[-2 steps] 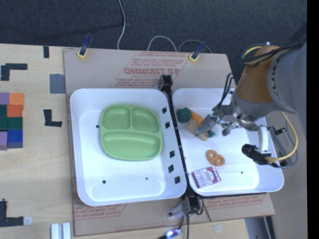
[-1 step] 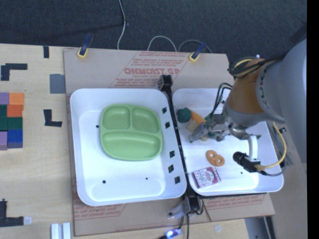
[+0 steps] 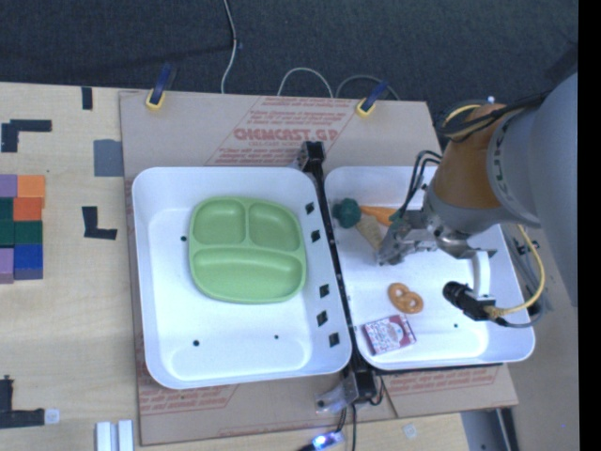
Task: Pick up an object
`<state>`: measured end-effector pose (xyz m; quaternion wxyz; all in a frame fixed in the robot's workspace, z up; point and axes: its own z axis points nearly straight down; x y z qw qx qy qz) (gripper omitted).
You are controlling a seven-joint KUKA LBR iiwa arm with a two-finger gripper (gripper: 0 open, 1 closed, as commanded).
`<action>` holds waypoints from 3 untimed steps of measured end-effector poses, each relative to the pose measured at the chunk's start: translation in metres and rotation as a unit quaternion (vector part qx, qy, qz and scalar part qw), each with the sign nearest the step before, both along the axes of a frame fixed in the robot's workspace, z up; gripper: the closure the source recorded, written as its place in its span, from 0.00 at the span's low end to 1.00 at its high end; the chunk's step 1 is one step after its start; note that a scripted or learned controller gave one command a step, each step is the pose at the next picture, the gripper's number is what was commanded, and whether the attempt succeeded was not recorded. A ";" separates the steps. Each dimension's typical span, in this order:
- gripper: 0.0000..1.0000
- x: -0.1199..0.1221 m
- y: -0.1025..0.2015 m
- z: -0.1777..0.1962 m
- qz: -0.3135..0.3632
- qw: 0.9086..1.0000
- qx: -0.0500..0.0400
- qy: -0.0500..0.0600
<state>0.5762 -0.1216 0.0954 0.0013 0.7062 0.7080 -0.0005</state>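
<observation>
Card packet (image 3: 388, 334): lay nearest the camera, at the front edge of the right bin (image 3: 502, 346), at about six o'clock from the gripper; small, flat, red and white.
Pretzel (image 3: 406, 298): just beyond the packet, at about five o'clock from the gripper and near it, not touching; a small brown twisted loop, flat on the bin floor.
Gripper (image 3: 392, 248): hung low over the middle of the right bin; whether its fingers were open or closed could not be told.
Toy carrot (image 3: 362, 213): at eleven o'clock from the gripper, just beside it; orange with a dark green rounded end.
Green plate (image 3: 248, 250): sat in the left bin (image 3: 155, 280), at nine o'clock, well apart; three compartments.
</observation>
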 end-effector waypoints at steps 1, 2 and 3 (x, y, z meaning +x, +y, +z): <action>1.00 -0.005 -0.004 0.060 -0.001 1.000 0.001 0.000; 1.00 0.000 -0.003 0.101 0.000 1.000 0.001 0.001; 1.00 0.000 -0.003 0.154 0.000 1.000 0.001 -0.001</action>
